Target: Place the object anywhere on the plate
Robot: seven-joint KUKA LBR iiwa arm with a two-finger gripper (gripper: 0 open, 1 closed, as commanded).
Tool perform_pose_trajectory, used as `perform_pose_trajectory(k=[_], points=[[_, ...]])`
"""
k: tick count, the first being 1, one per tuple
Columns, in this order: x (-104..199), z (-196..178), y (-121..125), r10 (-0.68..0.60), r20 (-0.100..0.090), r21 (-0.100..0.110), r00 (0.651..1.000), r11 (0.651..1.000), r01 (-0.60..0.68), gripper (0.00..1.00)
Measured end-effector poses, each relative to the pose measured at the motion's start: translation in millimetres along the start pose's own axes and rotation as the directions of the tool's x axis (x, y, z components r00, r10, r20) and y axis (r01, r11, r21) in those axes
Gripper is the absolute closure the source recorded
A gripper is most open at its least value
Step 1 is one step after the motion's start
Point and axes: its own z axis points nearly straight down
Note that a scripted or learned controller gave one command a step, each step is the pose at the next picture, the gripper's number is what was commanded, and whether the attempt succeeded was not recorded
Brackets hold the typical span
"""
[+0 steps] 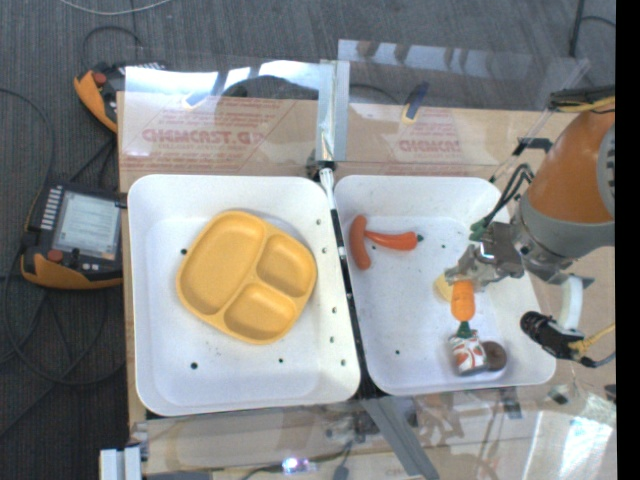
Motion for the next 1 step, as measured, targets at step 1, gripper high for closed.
perform_pose_trajectory(k=[1], points=[[82.6, 2.6, -6.0, -0.003, 0.003, 0.0, 1.0, 1.0, 0.003, 1.0]])
